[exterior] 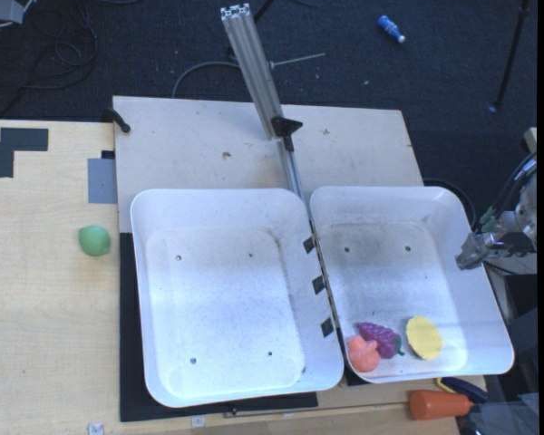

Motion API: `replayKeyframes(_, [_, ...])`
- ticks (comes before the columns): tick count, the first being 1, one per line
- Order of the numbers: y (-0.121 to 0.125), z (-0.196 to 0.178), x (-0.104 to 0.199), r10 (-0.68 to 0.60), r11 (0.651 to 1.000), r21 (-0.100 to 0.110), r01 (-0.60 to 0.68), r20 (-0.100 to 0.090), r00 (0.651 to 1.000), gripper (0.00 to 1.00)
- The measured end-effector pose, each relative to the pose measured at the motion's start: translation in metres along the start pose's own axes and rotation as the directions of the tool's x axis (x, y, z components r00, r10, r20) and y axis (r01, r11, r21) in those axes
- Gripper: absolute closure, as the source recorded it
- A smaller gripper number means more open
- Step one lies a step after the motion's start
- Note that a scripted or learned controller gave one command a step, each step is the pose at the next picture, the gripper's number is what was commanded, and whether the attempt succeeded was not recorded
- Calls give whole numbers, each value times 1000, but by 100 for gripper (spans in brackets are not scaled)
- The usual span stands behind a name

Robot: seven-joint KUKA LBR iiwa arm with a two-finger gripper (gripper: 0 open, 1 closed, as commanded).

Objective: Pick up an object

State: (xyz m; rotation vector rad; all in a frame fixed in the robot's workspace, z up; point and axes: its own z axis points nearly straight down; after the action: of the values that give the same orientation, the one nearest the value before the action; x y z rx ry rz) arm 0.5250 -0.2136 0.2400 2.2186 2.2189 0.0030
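The right bin (390,216) holds three small objects near its front edge: a purple bunch of grapes (379,336), an orange-pink piece (363,354) touching it on the left, and a flat yellow piece (424,337) on the right. My gripper (479,250) hangs at the right rim of this bin, well behind the three objects and apart from them. Most of the arm is cut off at the right of the view. The left bin (154,216) lies alongside.
A green ball (94,240) rests on the wooden table to the left of the bins. An aluminium bar (258,71) slants back from the gap between the bins. An orange tool (440,404) lies in front of the right bin.
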Motion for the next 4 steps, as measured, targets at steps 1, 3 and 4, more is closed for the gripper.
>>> replayKeyframes(1, [4, -3, 60, -4, 1000, 4, 5, -2, 1000, 100])
replayKeyframes(3, [5, 2, 159, -2, 1000, 5, 2, -2, 1000, 100])
replayKeyframes(4, [2, -6, 208, -2, 1000, 4, 2, -2, 1000, 100])
